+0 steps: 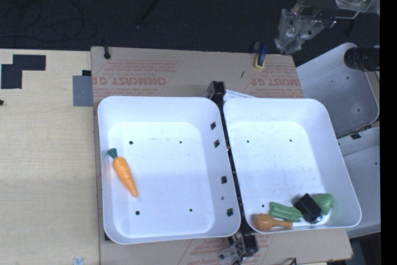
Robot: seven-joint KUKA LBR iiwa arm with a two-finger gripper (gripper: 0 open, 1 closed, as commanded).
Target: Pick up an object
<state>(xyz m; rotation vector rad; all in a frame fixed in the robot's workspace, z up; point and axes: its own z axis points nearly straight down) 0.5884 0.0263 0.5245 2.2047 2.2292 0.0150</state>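
While the arm is parked high above the far right corner of the bench, the gripper (291, 37) hangs over the dark background beyond the bins, well apart from every object; nothing is visible near its tip, and whether it is spread or clenched cannot be told at this resolution.

The candidate objects lie in two shallow white bins with rounded corners and smooth, matte walls. In the left bin (155, 110), a toy carrot (124, 174) rests near the left wall. It has a smooth orange tapered body and a small dark green leafy cap. Its long axis runs diagonally: the green cap points toward the upper left, the narrow tip toward the lower right. It lies flat on the bin floor, clear of the wall.

In the right bin (279, 108), four items are clustered in the near right corner. A black blocky object (307, 207), angular, sits tilted between the others. A rounded light green item (323, 201) touches it on the right. A darker green elongated item (285, 211) with a lumpy outline, resembling a pod, extends to the left of the black block, with its long axis close to horizontal. Just below it lies an orange-tan pear-shaped item (270, 222) with a bulbous left end and a thin neck pointing right.

The bins stand on a brown cardboard sheet (186, 74) with red printed lettering, and a black hinge-like divider (224, 158) runs between them.
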